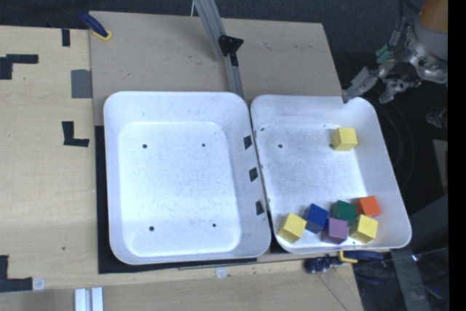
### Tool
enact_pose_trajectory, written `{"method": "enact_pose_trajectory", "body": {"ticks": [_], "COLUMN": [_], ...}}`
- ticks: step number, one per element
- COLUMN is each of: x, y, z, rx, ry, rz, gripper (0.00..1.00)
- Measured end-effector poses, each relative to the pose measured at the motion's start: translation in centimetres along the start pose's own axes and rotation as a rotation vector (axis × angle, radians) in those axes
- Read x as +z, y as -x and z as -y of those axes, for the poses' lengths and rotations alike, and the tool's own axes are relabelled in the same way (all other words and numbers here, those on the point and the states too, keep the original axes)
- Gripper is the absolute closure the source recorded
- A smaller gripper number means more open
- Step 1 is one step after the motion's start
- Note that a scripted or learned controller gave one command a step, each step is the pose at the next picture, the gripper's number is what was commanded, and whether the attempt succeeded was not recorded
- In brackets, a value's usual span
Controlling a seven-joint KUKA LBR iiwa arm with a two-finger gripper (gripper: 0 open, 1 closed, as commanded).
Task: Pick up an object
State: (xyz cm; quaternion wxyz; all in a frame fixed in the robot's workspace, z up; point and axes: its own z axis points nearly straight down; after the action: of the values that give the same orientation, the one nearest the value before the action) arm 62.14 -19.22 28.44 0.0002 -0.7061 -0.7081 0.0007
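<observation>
Hanging beyond the upper right corner of the right bin (378, 156), the gripper (362, 86) sits off the tray over the dark floor, its grey wrist and orange band trailing toward the right edge. Nothing shows between its fingers; whether they are spread or pressed together cannot be told at this angle and distance.

Seven small blocks lie in the right bin. A yellow block (344, 138) rests alone near the bin's upper right, well apart from the others and the closest of them to the gripper. Six more crowd the bin's lower right corner: a second yellow one (293, 227) on the left, a blue one (317, 218) just beside it, a purple one (337, 229), a green one (343, 212) above the purple, an orange one (370, 206) to the green one's right, and a third yellow one (366, 229) below the orange. Several of these appear to touch.

Beside it lies the left bin (116, 156), its white floor speckled and marked by four dark dots. Both bins rest on a tan bench (160, 47). A slanted metal bar (207, 0) runs from the top of the frame down to the seam between the bins. A blue-and-yellow clamp (95, 25) grips the bench's upper left, and another (328, 263) sits below the right bin.
</observation>
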Motion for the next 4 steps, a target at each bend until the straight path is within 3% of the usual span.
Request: {"method": "enact_pose_trajectory", "body": {"ticks": [1, 3, 4], "x": [0.0, 9.6, 15.4], "y": [0.0, 0.8, -0.3], "z": [0.0, 0.6, 0.8], "rx": [0.0, 0.001, 0.001], "ry": [0.0, -0.005, -0.006], "rz": [0.001, 0.0, -0.002], "gripper": [0.0, 0.0, 0.0]}}
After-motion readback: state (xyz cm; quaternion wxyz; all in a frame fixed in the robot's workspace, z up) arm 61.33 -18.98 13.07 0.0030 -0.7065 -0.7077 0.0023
